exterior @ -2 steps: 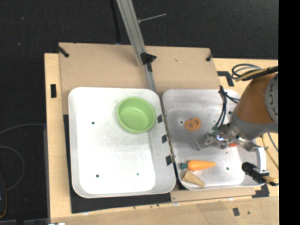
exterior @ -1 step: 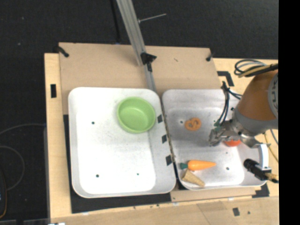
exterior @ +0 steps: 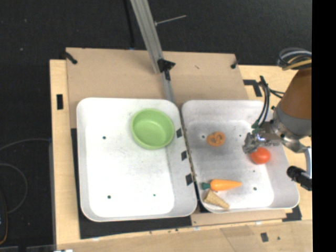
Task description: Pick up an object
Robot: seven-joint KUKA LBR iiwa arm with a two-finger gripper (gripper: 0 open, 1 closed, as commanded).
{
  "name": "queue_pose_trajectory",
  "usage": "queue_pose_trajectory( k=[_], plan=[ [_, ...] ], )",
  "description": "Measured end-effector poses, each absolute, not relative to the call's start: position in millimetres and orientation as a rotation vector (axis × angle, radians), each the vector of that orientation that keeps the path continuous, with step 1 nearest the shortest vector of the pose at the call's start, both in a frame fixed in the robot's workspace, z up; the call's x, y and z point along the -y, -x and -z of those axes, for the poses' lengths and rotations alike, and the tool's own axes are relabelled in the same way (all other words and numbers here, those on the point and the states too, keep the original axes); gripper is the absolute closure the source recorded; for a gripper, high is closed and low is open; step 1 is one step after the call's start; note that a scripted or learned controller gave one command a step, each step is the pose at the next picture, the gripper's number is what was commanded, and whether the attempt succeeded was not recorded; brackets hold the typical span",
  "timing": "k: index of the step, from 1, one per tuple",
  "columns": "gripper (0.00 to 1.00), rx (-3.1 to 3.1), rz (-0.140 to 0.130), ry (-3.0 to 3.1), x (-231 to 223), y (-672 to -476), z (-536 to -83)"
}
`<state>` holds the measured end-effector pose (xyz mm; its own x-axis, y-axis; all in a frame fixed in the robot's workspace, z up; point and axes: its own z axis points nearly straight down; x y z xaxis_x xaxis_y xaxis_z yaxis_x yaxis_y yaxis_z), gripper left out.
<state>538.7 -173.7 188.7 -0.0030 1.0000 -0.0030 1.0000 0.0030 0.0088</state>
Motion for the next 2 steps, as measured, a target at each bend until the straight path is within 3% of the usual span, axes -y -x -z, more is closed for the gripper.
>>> queue_pose_trajectory(
  k=[1, 2],
  plan=[
    [1.0, -2.221, -0.002, -2.215, 175.1, -540.2, -231.8],
    [1.0, -2.224, -0.002, -2.217, 122.5, -549.1, -227.0]
  ],
)
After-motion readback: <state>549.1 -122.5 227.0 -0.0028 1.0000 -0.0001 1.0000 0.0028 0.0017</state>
